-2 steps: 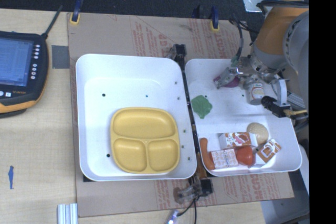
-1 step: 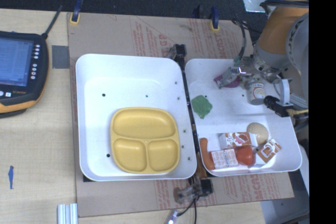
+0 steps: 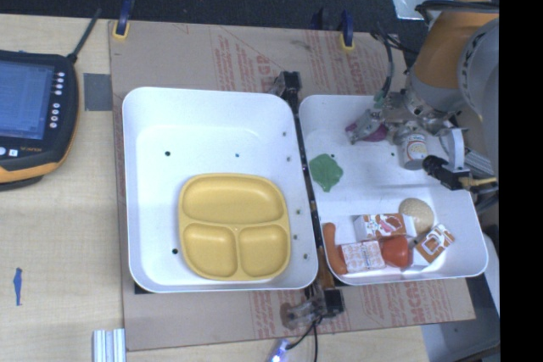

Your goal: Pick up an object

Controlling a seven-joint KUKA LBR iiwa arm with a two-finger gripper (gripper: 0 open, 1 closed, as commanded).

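Observation:
My gripper [image 3: 366, 130] hangs over the far part of the right bin [image 3: 373, 174], its fingers pointing left and nothing showing between them. A green lumpy object [image 3: 326, 170] lies on the bin floor, below and left of the gripper. Along the bin's near edge sits a cluster: a red-and-white packet [image 3: 361, 255], an orange-red sausage-like piece [image 3: 332, 259], a red tomato-like piece [image 3: 396, 251], a small carton [image 3: 381, 225], a tan round bun [image 3: 416, 214] and an orange-white packet [image 3: 433, 243].
The left bin [image 3: 161, 131] holds a yellow three-compartment tray [image 3: 235, 226]. A teach pendant [image 3: 34, 114] lies at the bench's left edge. Clamps stand at the bins' far and near seams.

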